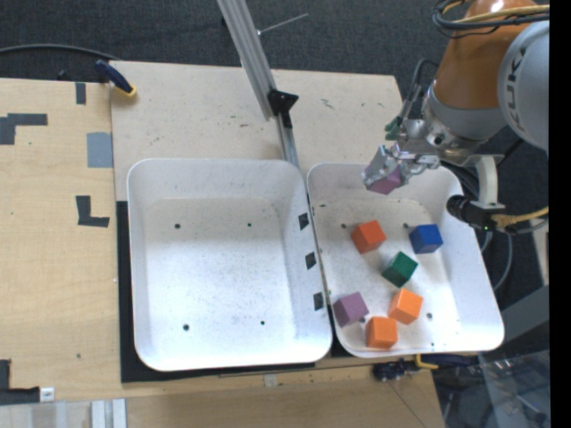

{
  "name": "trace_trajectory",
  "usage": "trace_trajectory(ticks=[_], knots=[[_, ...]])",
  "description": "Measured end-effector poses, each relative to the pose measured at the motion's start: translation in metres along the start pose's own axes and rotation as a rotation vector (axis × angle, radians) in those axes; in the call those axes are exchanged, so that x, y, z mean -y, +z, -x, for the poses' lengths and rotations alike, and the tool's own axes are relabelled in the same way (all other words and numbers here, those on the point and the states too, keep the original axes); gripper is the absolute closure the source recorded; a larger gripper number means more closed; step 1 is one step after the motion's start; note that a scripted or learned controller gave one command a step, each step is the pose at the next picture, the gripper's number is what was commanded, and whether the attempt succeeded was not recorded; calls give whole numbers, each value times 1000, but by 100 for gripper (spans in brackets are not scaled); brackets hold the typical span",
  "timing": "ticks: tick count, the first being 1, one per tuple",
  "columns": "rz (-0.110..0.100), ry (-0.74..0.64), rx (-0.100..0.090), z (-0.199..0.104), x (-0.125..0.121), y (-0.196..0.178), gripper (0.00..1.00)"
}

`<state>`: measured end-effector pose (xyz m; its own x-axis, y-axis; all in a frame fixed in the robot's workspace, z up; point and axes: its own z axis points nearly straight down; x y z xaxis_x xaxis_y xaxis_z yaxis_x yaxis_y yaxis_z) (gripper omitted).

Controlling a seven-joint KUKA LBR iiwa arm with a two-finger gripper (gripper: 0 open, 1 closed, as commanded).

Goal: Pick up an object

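Pincer point(389, 173): clenched on purple block point(385, 183), raised over far end of right bin point(464, 315). Arm: grey, orange band, partial lettering "KU" legible on housing. Right bin contents: orange cube point(368, 236), blue cube point(426, 238), green cube point(401, 267), second purple cube point(351, 308), two orange cubes point(406, 305) point(382, 332) near front edge. Left bin point(147, 239): white, speckled. Tabletop point(178, 105): grey tape marks at left.
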<state>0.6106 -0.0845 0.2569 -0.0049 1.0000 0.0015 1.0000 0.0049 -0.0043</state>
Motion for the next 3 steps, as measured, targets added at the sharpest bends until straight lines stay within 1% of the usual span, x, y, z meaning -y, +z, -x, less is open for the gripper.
trace_trajectory(ticks=[1, 2, 3], knots=[[1, 1, 1, -45, 8, 4, 100], [-2, -1, 0, -99, 32, 21, 100], [0, -2, -1, -147, 52, 14, 100]])
